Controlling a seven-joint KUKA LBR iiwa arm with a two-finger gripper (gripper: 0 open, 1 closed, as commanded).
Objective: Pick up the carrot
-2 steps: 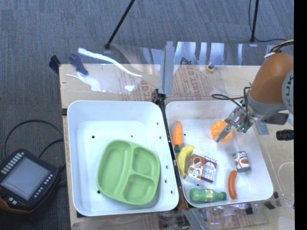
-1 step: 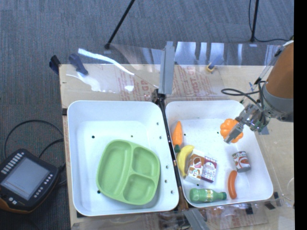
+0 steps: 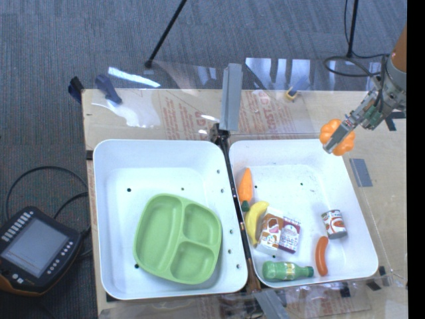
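The carrot point(image 3: 246, 184), orange with a small green end, lies along the left wall of the right bin point(image 3: 299, 171), its tip pointing away from me. My gripper point(image 3: 338, 138) hangs above that bin's far right corner, well to the right of the carrot. It is shut on a round orange fruit point(image 3: 328, 132), which bulges out on both sides of the fingers. The arm comes down to it from the upper right.
In the right bin lie a banana point(image 3: 254, 218) just below the carrot, a snack packet point(image 3: 279, 234), a small can point(image 3: 334, 224), a sausage point(image 3: 321, 255) and a green bottle point(image 3: 285, 270). The left bin point(image 3: 133, 165) holds a green divided plate point(image 3: 178, 238).
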